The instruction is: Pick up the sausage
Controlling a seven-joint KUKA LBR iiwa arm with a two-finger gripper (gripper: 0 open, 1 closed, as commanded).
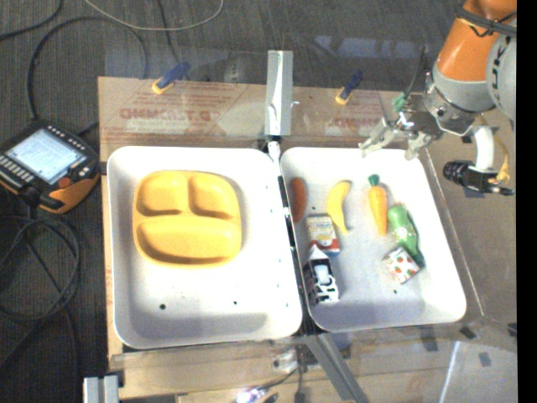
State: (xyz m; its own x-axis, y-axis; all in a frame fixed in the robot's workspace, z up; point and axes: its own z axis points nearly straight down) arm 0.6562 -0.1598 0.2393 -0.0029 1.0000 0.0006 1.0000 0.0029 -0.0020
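Sausage (297, 200) lies untouched along the right bin's (445, 225) left wall, near its far-left corner. Approach step: the gripper (395, 138) hangs wide and unladen over the far rim; next it must cross leftward, then descend.

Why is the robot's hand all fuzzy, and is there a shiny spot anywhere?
In the camera view, the gripper is small and soft-edged against the clear sheet behind the bins, which shows pale glare; the sausage, banana and carrot look sharper, under even light with faint shadows; the yellow tray has a mild sheen.
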